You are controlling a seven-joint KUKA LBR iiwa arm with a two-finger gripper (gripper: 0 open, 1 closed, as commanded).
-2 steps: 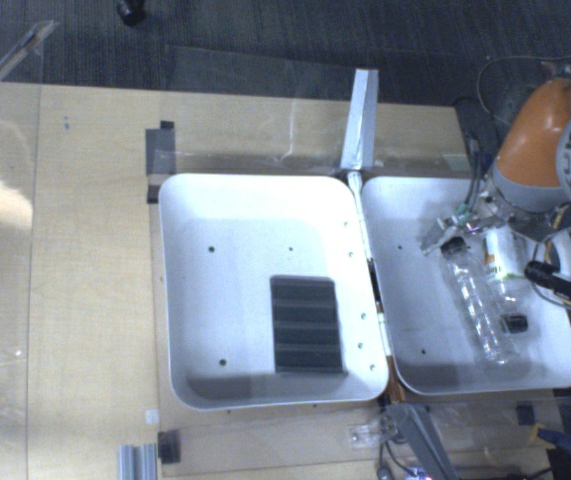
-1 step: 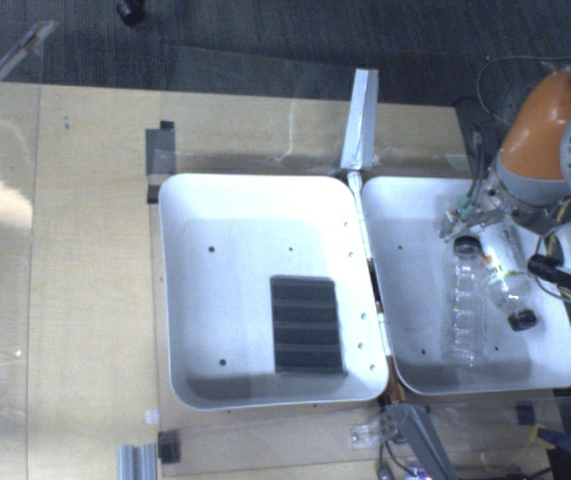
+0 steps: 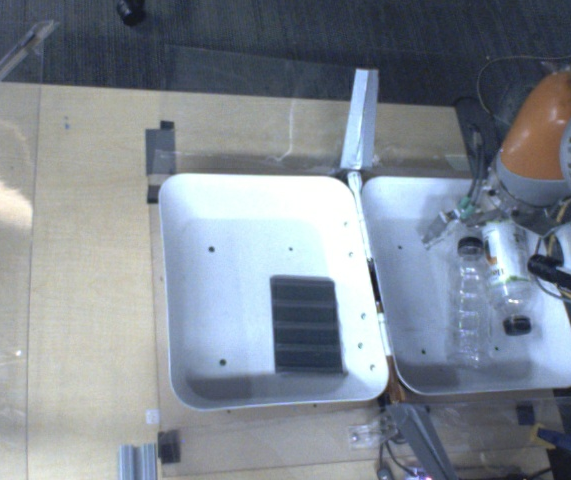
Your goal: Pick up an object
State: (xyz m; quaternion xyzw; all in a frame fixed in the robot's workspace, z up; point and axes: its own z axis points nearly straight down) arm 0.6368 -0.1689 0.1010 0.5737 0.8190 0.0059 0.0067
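A dark ribbed rectangular block [image 3: 307, 323] lies flat in the left bin [image 3: 195, 268], toward its front. In the right bin [image 3: 405, 298] a clear plastic bottle [image 3: 470, 303] lies lengthwise. A white bottle-shaped object [image 3: 505, 255] lies just right of it, and a small black piece [image 3: 517, 323] sits near the front right. My gripper [image 3: 462, 215] hangs over the back of the right bin, just behind the clear bottle's cap end. Nothing visibly sits in it.
The grey arm with its orange band [image 3: 550, 118] fills the upper right, above the right bin's back corner. Black and yellow cables [image 3: 565, 273] trail along that bin's right wall. A metal bracket [image 3: 360, 128] stands behind the seam between the bins.
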